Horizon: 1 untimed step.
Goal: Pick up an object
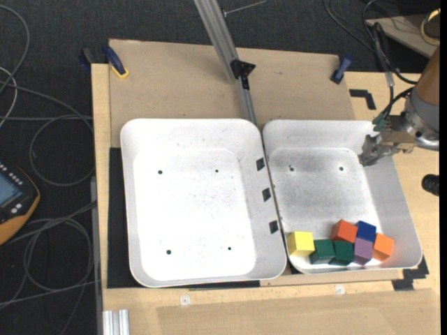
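Left bin (140,152) bare white floor. Right bin (314,187): blocks bunched at the near edge — yellow (302,242), green (323,250), orange (344,230), blue (366,230), purple (364,248), another orange (383,245). Arm (426,110) enters from right; gripper (370,153) points down over the right bin's far right corner, well apart from blocks. Can't tell the grip state.

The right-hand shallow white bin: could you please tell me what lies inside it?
Inside the right-hand shallow white bin, small coloured blocks cluster at its near edge: yellow, green, orange, blue, purple. Anything beneath the cluster is hidden.
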Each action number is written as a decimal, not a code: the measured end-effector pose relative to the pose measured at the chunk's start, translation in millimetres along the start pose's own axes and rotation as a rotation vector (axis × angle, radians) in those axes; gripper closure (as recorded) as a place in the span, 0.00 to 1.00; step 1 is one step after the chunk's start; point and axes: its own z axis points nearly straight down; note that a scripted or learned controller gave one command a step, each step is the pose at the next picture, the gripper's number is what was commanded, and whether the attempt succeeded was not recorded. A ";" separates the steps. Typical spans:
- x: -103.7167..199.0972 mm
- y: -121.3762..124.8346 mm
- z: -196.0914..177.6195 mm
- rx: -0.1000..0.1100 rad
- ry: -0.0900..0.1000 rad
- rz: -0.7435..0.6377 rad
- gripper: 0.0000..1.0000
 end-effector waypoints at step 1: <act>0.0 1.3 -26.3 0.003 0.001 -0.001 1.00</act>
